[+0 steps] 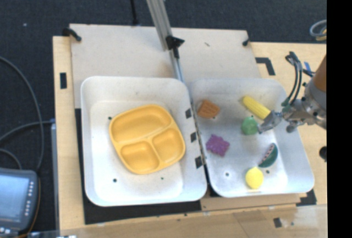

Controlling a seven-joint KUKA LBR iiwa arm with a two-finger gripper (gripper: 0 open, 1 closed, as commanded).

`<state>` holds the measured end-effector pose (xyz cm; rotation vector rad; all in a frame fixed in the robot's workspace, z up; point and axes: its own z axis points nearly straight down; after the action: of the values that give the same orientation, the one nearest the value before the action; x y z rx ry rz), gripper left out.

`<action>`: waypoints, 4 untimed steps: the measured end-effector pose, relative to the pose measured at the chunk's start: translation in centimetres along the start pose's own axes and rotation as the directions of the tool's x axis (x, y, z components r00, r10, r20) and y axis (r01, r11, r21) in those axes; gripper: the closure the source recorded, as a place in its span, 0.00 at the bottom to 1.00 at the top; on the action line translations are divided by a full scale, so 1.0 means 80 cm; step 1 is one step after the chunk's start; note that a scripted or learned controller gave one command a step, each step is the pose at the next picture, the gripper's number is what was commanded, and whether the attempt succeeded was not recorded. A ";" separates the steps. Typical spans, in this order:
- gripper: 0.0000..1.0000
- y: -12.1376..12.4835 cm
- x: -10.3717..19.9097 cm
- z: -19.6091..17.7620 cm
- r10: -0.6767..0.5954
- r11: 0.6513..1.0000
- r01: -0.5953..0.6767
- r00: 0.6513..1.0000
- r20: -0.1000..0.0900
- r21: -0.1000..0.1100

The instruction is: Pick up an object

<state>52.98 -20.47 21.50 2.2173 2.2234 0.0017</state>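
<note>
1. White bins: 2, side by side – left bin (93, 138), right bin (297, 173).
2. Yellow divided tray (147, 138): 1, in left bin, w/ 3 compartments.
3. Small items in right bin: 6 total.
4. Of those: 1 orange-brown block (208, 109), 1 yellow corn cob (256, 106), 1 green piece (249, 126), 1 purple piece (218, 145), 1 watermelon slice (268, 155), 1 yellow lemon (254, 177).
5. Yellow things overall: 3, incl. tray.
6. Arm: 1, w/ 1 gripper (279, 119).

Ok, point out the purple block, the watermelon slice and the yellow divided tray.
purple block (218, 145), camera view, its top face.
watermelon slice (268, 155), camera view, its middle.
yellow divided tray (144, 121), camera view, floor of its large compartment.
</note>
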 end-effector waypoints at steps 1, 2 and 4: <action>0.00 0.000 0.000 0.000 0.001 1.000 -0.001 1.000 0.000 0.000; 0.00 0.011 -0.003 0.069 0.004 1.000 -0.004 1.000 0.001 0.005; 1.00 0.013 -0.006 0.117 0.007 1.000 -0.007 1.000 0.002 -0.002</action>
<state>54.00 -20.93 12.12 2.2236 2.2131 0.0025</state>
